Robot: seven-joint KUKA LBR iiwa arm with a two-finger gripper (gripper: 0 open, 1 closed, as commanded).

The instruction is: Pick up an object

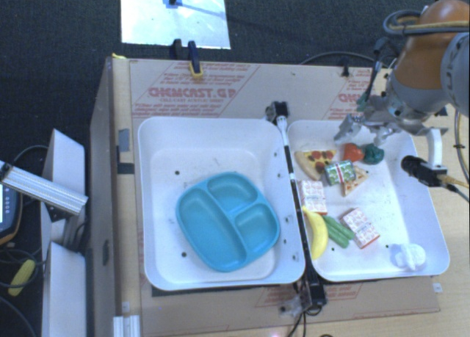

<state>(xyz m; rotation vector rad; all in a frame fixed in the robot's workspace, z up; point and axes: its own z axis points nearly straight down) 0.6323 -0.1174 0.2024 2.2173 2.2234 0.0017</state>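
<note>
- Hand hangs over the back of the right bin, fingers spread wide, nothing between them.
- Red tomato-like piece sits just below the hand, between the fingertips' line and the bin floor; can't tell if touching. Round, no clear long axis.
- Teal piece right beside the red one, on its right.
- Pizza slice lies left of the hand, tip pointing toward the divider, long axis roughly left-right.
- Second slice below the hand, near a small green-white can.
- Banana along the divider, long axis running front-back, well apart from the hand.
- Green pod beside the banana, angled diagonally; two small printed cartons nearby.
- White cup-like piece in the front right corner.
- Left bin holds a blue divided plate.
</note>
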